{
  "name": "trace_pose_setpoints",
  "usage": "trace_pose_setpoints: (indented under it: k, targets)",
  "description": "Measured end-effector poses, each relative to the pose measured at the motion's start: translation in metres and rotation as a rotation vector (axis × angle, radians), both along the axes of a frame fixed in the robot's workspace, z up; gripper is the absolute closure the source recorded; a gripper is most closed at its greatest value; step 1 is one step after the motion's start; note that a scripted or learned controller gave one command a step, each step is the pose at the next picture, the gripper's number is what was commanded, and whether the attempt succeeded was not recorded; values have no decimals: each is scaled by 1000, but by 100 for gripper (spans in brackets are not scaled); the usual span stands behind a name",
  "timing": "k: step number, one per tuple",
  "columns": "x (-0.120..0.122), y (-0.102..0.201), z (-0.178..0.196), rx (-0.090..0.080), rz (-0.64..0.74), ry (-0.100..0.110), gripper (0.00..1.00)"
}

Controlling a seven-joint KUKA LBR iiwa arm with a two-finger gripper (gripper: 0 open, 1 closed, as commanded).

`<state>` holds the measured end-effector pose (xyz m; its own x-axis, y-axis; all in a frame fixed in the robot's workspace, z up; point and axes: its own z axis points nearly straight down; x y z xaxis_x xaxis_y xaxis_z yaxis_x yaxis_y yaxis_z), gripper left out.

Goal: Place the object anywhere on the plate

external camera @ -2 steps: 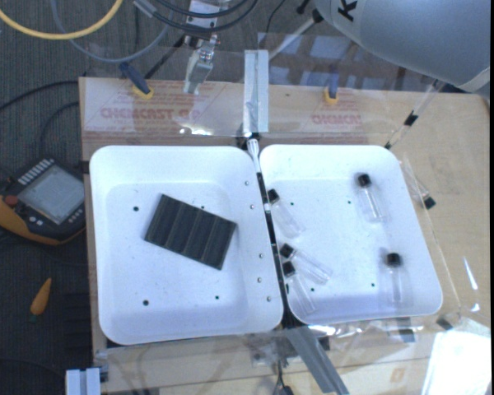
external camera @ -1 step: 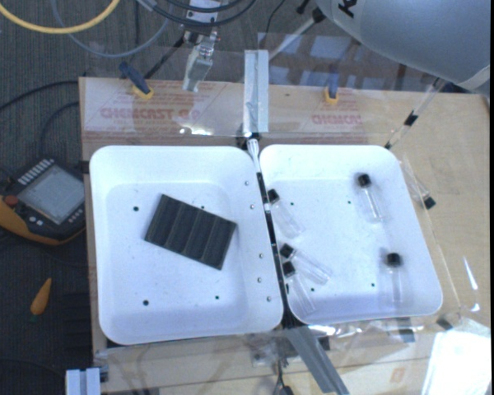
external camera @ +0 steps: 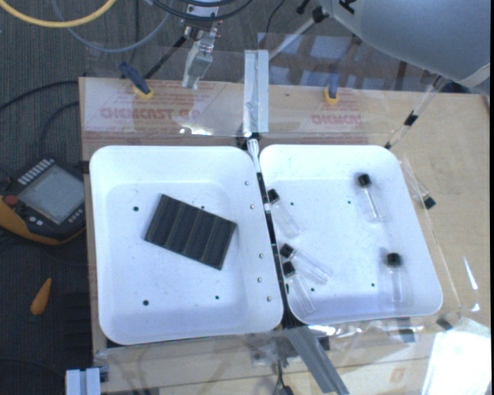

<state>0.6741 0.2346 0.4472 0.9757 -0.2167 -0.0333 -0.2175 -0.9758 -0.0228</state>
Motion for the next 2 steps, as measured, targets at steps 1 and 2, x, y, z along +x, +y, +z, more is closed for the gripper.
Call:
trace_pose_setpoints:
  k: [1, 2]
  targets:
    - [-114, -1, -17, -27, 16, -19, 100]
    - [-48, -1, -17, -25, -46, -18, 100]
